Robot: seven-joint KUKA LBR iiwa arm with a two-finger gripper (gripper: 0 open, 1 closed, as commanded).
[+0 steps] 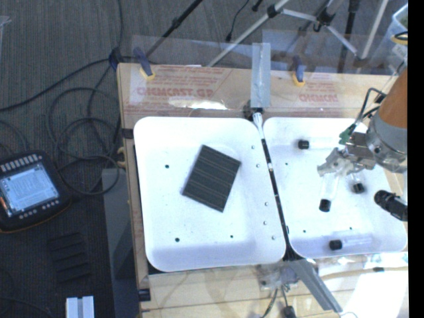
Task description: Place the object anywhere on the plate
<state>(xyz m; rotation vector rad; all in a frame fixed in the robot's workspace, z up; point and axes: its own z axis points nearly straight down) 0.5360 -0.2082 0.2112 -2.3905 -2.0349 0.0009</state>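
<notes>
From the overhead camera view I see two white bins side by side; the left bin (159, 244) carries a dark ribbed plate (212, 177), lying flat and turned at an angle, near the bin's middle. The right bin (298, 240) holds several small dark objects: one near the top (303, 144), one low in the middle (324, 205), one at the front edge (335, 245), one under the wrist (358, 188). The gripper (339, 166) hangs over the right bin, above the middle object, pointed left and down. I cannot tell how its tips are set; glare off the metal blurs them, and I see nothing between them. My read: the pick is not yet made, so the task is at its start. To do this step well I would centre over the middle object (324, 205), which sits apart from the others, descend straight, then carry across the divider (273, 177) well raised and release over the plate's centre.
</notes>
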